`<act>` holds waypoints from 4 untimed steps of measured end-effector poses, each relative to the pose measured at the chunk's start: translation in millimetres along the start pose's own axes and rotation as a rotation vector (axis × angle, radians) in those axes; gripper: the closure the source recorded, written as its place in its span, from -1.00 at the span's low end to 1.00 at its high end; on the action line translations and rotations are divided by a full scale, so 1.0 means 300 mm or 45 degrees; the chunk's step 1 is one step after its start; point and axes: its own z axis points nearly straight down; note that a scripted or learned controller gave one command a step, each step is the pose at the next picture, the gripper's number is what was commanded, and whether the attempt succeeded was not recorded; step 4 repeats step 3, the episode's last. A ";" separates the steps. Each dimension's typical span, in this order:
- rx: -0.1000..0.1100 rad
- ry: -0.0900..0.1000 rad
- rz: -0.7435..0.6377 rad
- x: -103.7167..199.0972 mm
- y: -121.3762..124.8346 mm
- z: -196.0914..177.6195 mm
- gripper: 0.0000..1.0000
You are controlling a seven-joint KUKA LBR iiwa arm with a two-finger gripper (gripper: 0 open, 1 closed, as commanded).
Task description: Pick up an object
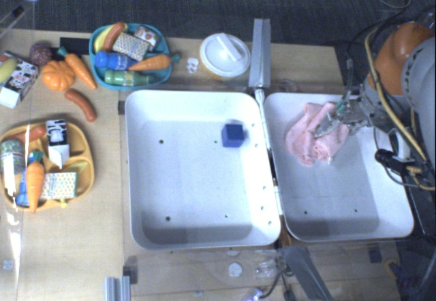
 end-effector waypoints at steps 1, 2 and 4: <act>-0.004 0.002 -0.331 0.197 -0.001 -0.003 -1.00; -0.011 0.001 -0.337 0.203 0.007 -0.041 1.00; 0.003 0.005 -0.482 0.427 0.132 -0.324 1.00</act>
